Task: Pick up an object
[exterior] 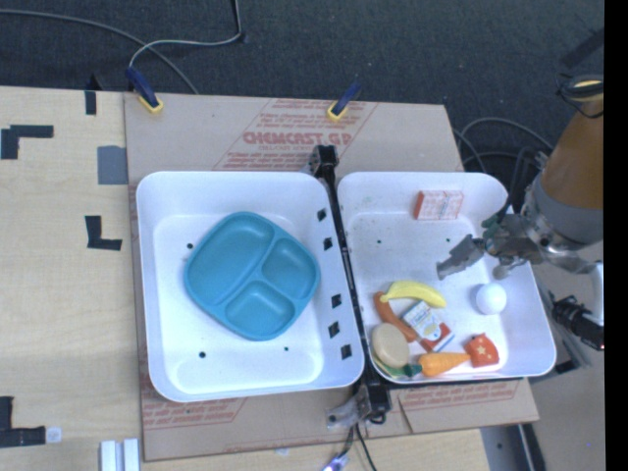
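Several toys are crowding the right bin's (510,189) near corner while I'm hovering the gripper (469,254), fingers spread and empty, beside the white ball (490,298), which I'm judging may roll away if nudged.

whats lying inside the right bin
In the right bin: a banana, white ball, orange box, carrot, red piece, small carton and burger-like round. Whatever lies beneath that pile is covered.
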Action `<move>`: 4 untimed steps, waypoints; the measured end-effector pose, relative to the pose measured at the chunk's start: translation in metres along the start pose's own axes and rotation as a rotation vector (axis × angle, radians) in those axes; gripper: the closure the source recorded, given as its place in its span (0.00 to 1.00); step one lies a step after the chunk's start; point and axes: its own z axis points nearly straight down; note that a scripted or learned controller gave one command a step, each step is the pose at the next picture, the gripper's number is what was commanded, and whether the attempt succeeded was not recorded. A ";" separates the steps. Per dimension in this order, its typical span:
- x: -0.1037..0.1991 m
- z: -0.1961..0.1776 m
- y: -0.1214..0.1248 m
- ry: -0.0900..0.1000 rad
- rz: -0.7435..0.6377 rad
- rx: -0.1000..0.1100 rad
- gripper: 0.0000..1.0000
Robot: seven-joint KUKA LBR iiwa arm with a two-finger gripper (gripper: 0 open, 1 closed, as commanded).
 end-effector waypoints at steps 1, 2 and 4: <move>0.046 0.113 0.022 0.001 -0.001 0.003 0.00; 0.038 0.161 0.012 -0.008 0.003 -0.015 0.00; 0.100 0.065 0.087 0.000 -0.002 -0.003 1.00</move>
